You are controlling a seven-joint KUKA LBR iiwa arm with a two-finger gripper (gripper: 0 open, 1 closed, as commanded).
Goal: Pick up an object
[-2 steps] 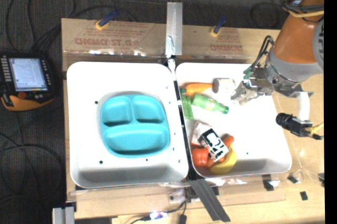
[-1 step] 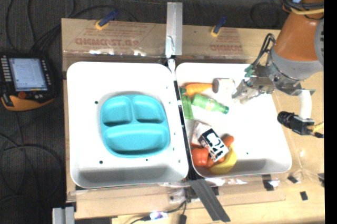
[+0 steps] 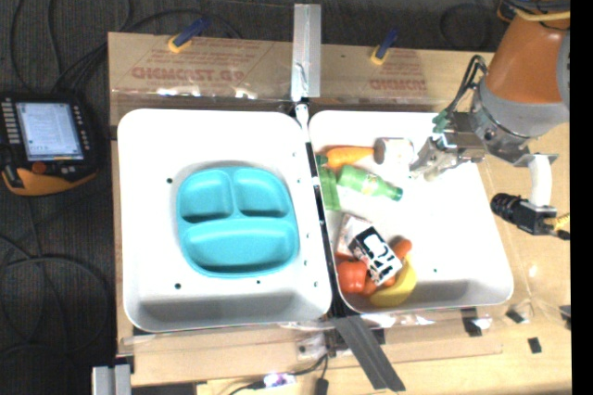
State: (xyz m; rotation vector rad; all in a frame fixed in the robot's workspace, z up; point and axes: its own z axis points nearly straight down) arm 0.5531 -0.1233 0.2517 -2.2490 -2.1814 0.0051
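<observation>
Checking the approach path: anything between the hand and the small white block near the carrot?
Nothing visible. The hand hangs over the right bin, just right of the white block, with bare bin floor between them. The carrot and green bottle lie on the block's far side.

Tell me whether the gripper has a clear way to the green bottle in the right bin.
Probably yes. The gripper hovers over the right bin, and the green bottle lies nearby on top, uncovered; only a small white object sits close beside the path.

Glossy turquoise plastic tray (image 3: pixel 238 221) in a smooth white plastic bin (image 3: pixel 148 152) — matt brown cardboard (image 3: pixel 204 69) behind.
</observation>
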